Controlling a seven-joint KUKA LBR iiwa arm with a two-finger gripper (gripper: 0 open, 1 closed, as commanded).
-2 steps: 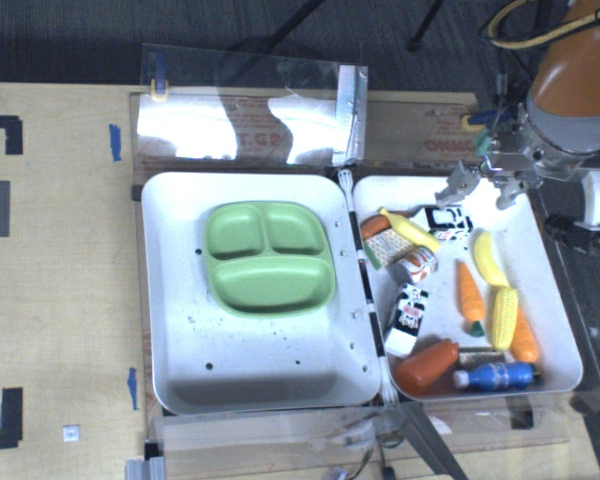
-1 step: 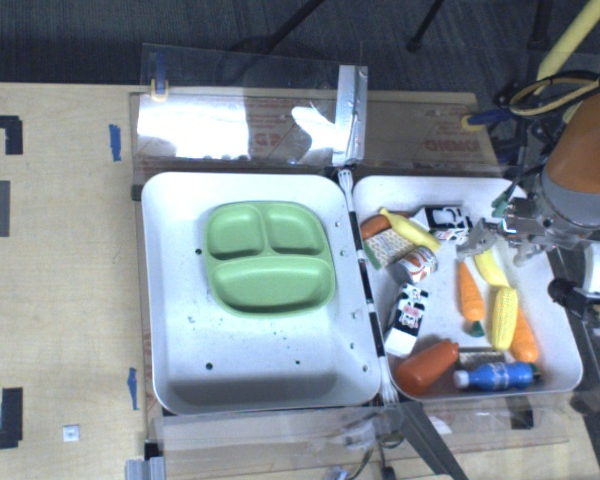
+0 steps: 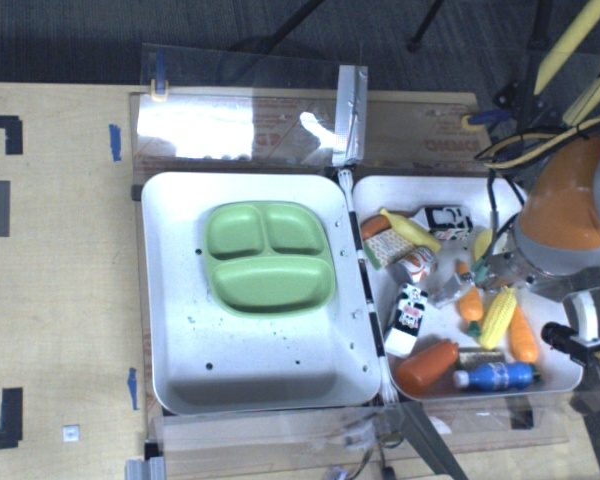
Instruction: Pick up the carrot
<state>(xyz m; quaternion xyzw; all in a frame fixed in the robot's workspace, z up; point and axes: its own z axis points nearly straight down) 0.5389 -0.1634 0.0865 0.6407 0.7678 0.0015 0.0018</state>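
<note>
The carrot (image 3: pixel 523 337) is a short orange piece lying in the right bin (image 3: pixel 552 393), near its front right corner, just right of a yellow corn cob (image 3: pixel 497 316). The arm's orange band and grey wrist hang over the bin's right side. The gripper (image 3: pixel 483 271) reaches down and left from the wrist into the clutter, above and left of the carrot and close to the top of the corn cob. Nothing can be made out between its tips.
The right bin is crowded: a second small orange piece (image 3: pixel 470 307), a red sausage-like toy (image 3: pixel 427 364), a blue bottle (image 3: pixel 495 376), a banana (image 3: pixel 411 230), and a black-and-white carton (image 3: pixel 408 318). A green divided plate (image 3: pixel 270 255) sits in the left bin (image 3: pixel 180 348).
</note>
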